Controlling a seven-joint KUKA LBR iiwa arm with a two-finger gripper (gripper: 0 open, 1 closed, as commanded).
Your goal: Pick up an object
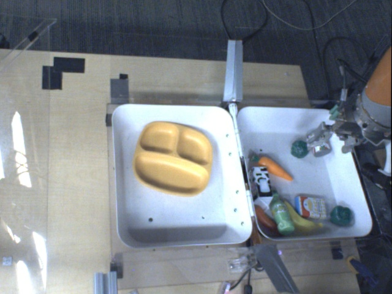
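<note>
- Right bin (352, 182), near wall: a green bottle (281, 216) and a yellow banana (300, 220) lie side by side, touching, well below and to the left of the fingers (320, 141). A red item (264, 216) is partly hidden against the bin's left wall beside the bottle.
- A small carton with a red and white label (311, 206) sits just right of the banana; a dark green round object (341, 215) rests near the bin's near right corner, below the fingers.
- A black and white item (262, 180) lies against the divider, up from the bottle.
- An orange carrot (274, 168) lies tilted, pointed end toward the right, below and left of the fingers, apart from them.
- A second dark green round object (299, 149) sits just left of the fingers, very close; contact cannot be judged.
- Gripper (320, 143) hangs over the upper right part of the right bin, arm (376, 100) entering from the right. Fingers: cannot tell whether spread or pressed together; nothing is visibly between them.
- Left bin (128, 219): a large yellow sectioned tray (173, 157) lies upside down, well left of the fingers.
- Far side: worktop (73, 164) with black tape marks (61, 70); black cables (269, 11) on the dark floor beyond.
</note>
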